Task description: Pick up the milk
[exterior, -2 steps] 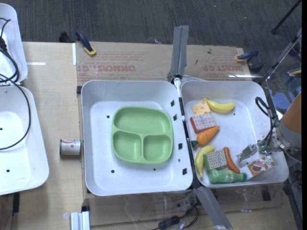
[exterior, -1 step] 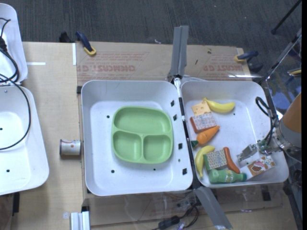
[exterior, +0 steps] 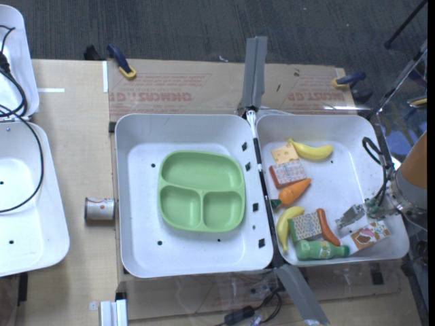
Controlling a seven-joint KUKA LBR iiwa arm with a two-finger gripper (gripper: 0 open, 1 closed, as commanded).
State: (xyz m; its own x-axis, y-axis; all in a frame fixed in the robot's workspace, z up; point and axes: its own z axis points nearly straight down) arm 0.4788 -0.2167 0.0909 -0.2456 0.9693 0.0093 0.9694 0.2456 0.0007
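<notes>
The milk [exterior: 371,235] is a small white carton with red print, lying flat in the front right corner of the right bin [exterior: 353,126]. My gripper [exterior: 352,216] hangs low over the bin floor, just up and left of the carton and close to its edge. Nothing shows between it and the carton. The grey arm with its orange band [exterior: 414,175] comes in from the right edge.
The right bin also holds a banana [exterior: 311,151], a cheese wedge [exterior: 283,154], a red box [exterior: 288,174], a carrot [exterior: 294,191], a second banana [exterior: 285,223], a patterned box [exterior: 306,225], a red sausage [exterior: 327,227] and a green bottle [exterior: 321,250]. A green divided plate [exterior: 201,191] sits in the left bin.
</notes>
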